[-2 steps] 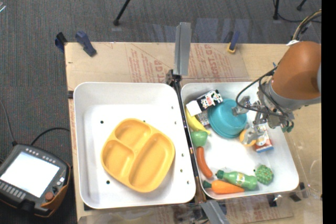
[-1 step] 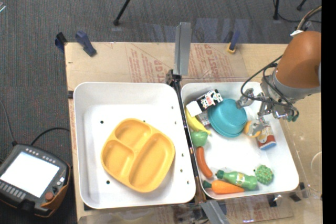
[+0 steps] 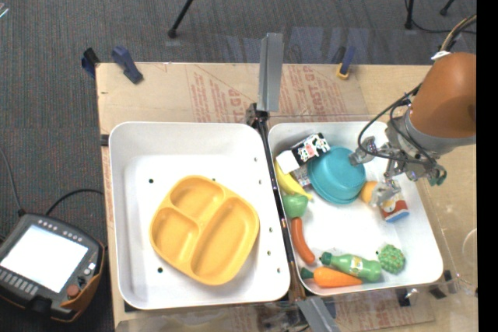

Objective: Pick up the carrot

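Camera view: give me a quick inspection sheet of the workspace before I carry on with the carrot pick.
Surface: bench bearing a left bin and a right bin.
Job's things: carrot lies at the right bin's near edge, beside a green bottle.
Clutter: yellow divided plate in the left bin; teal bowl, banana, hot dog, green knobbly toy in the right bin.
Grippers: gripper over the right bin's far right part, well away from the carrot.
Cables: black cable looping by the wrist.
Surroundings: handheld screen unit on the carpet, stand legs behind.
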You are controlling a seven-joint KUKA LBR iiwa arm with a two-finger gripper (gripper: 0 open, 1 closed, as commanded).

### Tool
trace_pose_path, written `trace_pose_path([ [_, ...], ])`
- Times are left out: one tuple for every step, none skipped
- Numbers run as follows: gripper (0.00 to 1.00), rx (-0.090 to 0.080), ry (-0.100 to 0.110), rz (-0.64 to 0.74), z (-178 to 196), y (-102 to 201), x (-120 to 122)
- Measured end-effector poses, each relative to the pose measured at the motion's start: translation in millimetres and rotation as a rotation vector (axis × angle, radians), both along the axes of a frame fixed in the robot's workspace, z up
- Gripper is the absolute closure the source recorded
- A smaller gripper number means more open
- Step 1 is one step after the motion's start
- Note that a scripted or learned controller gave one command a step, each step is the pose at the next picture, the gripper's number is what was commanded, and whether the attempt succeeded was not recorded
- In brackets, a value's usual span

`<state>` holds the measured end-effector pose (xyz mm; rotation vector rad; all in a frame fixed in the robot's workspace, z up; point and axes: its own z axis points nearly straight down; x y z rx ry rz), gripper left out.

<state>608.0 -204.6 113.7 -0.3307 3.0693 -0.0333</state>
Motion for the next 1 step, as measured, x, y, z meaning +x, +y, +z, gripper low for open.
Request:
trace_pose_path([
  [0.0,0.007,-0.002,-0.098,-0.4,0.7,-10.9],
])
